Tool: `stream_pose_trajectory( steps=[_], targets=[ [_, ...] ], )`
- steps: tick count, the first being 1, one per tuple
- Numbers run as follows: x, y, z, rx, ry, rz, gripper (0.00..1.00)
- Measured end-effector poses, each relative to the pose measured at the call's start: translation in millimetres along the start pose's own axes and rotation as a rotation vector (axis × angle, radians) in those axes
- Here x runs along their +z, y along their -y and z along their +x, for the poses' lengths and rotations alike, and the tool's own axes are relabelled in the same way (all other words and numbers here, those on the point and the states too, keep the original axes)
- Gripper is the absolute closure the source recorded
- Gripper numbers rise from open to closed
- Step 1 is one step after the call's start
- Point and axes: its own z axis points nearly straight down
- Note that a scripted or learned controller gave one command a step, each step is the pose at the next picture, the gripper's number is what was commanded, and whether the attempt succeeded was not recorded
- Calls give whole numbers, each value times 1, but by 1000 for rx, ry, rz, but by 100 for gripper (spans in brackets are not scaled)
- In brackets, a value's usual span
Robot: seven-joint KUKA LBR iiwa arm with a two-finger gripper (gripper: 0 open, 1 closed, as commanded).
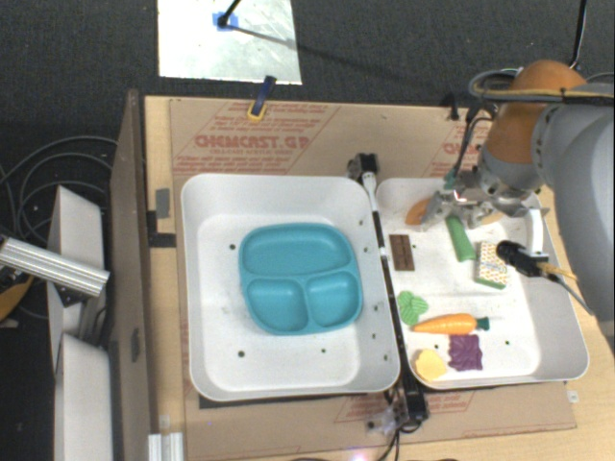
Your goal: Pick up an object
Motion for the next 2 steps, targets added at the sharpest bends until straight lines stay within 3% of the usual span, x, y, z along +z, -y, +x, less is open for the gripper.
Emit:
stream_pose_trajectory(
  steps=[1,2],
  targets=[
    [-11,0,0,1,-3,-2,100],
    [-10,0,0,0,-2,-3,0]
  ],
)
